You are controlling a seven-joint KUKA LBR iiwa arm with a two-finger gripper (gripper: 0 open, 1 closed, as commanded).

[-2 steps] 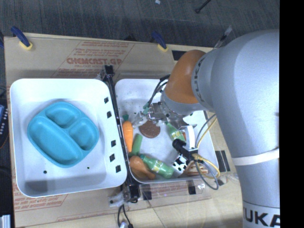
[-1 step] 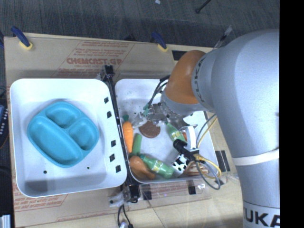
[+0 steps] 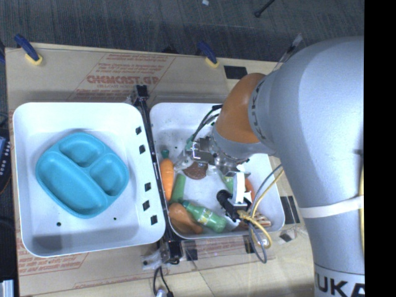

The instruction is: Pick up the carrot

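Red print on the brown cardboard sheet [image 3: 117, 73] under the bins reads "CHEMCAST GP"; the smaller red lines around it are too fine to read. White letters "UKA" stand on the arm's grey base [image 3: 339, 283] at lower right

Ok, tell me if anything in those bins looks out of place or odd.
Nothing looks spilled or broken. The right bin is crowded: the carrot lies along its left wall, touching a green bottle and other food heaped at the near end. The blue divided plate sits askew in the left bin.
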